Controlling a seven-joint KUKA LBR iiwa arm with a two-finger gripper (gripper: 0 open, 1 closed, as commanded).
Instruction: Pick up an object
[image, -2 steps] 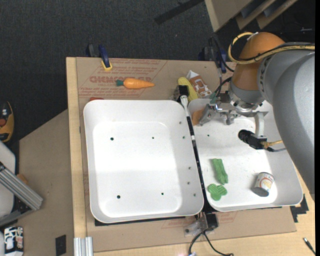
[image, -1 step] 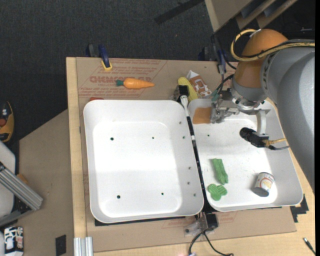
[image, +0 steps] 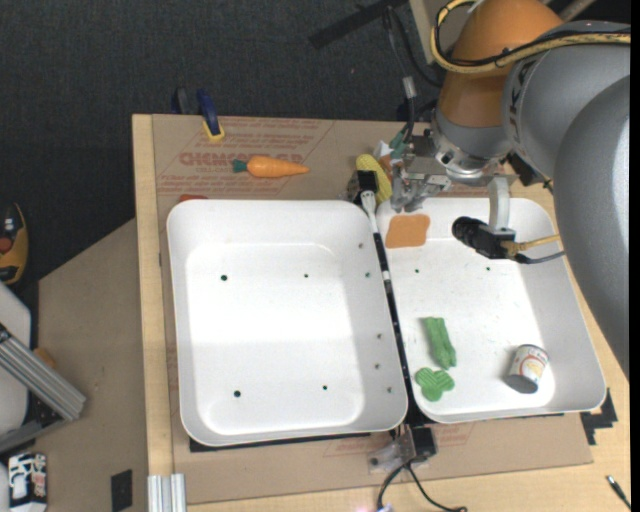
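The pick was not yet done, as far as could be judged. The tool (image: 408, 198) stood at the far left corner of the right bin (image: 560, 300), just above the far edge of the orange piece (image: 407, 232), which lay flat on the bin floor. Whether the tool was spread or pressed together could not be told, and nothing could be seen held by it. The orange piece looked the likely target, being the nearest thing. The descent, the grip and the lift were all left to do.

Also in that bin lay a green pod (image: 437, 340), a green lump (image: 433, 381) touching or just beside it, and a can (image: 526, 367) near the right corner. A carrot (image: 272, 168) lay on the cardboard (image: 160, 180) beyond the left bin (image: 190, 330).

Faded red print ran across the cardboard by the carrot. It seemed to begin "CHEM", but the rest was too faint to read. The can's label was too small to make out.
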